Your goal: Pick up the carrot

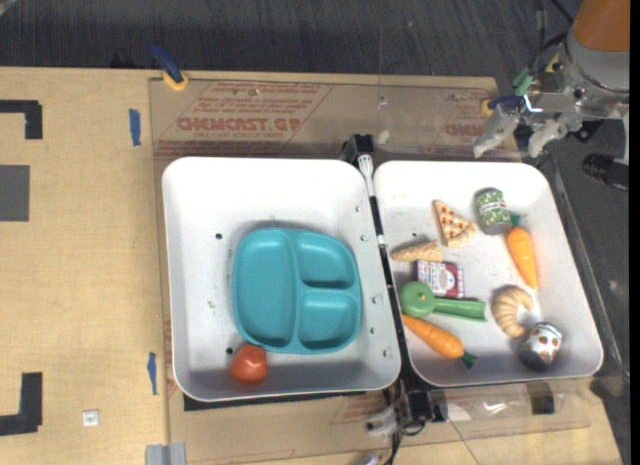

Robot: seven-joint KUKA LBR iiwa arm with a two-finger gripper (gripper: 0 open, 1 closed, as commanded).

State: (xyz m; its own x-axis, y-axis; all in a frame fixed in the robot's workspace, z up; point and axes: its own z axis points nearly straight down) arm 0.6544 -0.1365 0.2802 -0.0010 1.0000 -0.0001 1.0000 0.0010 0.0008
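beside carrot (523, 255): can (491, 209), croissant (513, 308)

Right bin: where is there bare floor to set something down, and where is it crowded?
Bare floor lies in the right bin's upper-left corner, above the pizza slice and left of the green can. From the pizza slice down to the lower carrot and croissant, items sit packed.

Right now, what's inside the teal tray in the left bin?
Nothing shows in the tray's three compartments. A tomato sits outside its near corner. Whatever lies under the tray is covered.
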